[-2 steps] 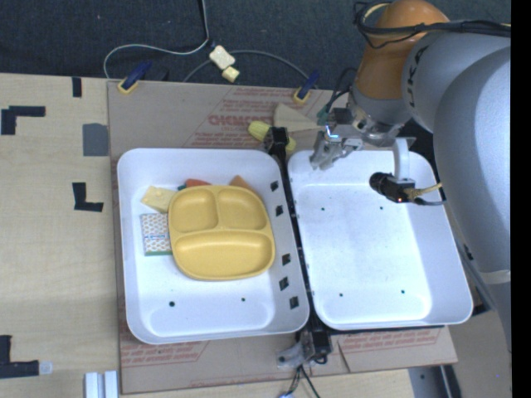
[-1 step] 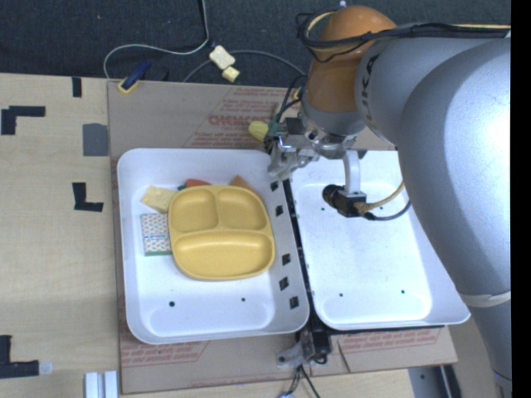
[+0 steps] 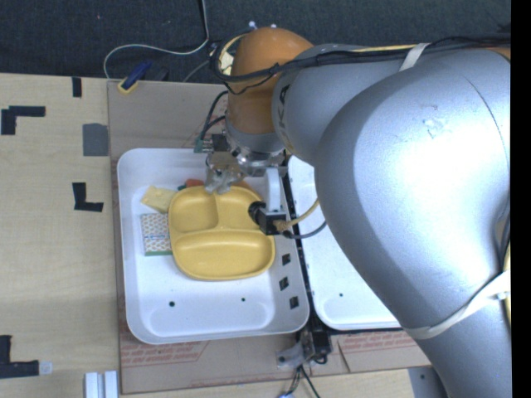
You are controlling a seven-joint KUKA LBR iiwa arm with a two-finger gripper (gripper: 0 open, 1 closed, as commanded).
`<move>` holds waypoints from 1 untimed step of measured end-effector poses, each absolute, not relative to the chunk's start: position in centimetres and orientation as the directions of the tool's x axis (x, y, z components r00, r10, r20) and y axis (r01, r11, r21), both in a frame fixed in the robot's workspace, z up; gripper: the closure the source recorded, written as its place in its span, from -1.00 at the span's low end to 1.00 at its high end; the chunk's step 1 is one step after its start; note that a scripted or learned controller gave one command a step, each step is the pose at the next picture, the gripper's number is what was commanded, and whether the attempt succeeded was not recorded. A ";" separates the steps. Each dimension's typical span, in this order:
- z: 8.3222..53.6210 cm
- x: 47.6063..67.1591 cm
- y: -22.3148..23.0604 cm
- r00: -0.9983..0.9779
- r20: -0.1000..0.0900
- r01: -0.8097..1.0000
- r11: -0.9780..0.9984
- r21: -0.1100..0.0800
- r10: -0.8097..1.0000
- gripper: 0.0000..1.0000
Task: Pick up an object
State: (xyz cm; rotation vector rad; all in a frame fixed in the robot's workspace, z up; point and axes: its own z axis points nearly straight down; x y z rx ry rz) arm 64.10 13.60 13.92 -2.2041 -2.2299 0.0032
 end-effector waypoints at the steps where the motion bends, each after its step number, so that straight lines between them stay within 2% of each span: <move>1: 19.1 56.4 18.6 -0.008 0.003 1.000 0.008 -0.004 1.000 1.00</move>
